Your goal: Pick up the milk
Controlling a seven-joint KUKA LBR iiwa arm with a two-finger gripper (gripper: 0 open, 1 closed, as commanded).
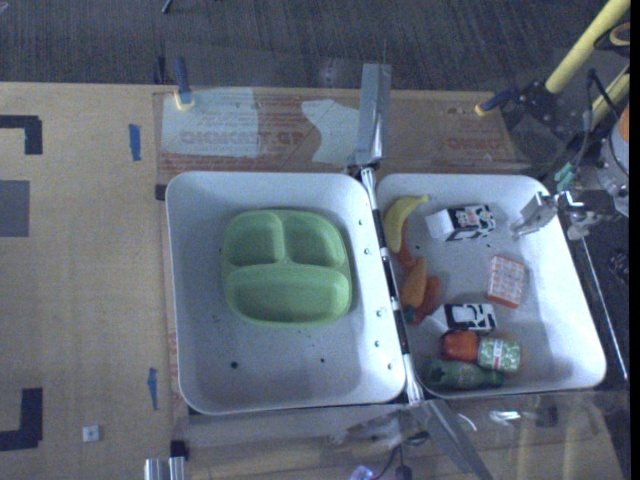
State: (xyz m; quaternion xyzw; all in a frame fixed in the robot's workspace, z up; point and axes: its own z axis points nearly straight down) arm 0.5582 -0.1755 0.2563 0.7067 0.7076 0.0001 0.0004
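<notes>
Left bin (190, 268) holding a green tray (287, 266); right bin (575, 298) with the milk carton (462, 221) lying near its far edge, not yet lifted, and the gripper (537, 213) poised just beside it, grip state indiscernible.

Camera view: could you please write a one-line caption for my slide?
End effector at the right bin's upper right edge, near a milk carton; green divided plate in the left bin.

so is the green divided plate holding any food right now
No, it is empty. The green plate sits in the left bin with all three compartments bare; the toy food lies in the right bin.
</notes>
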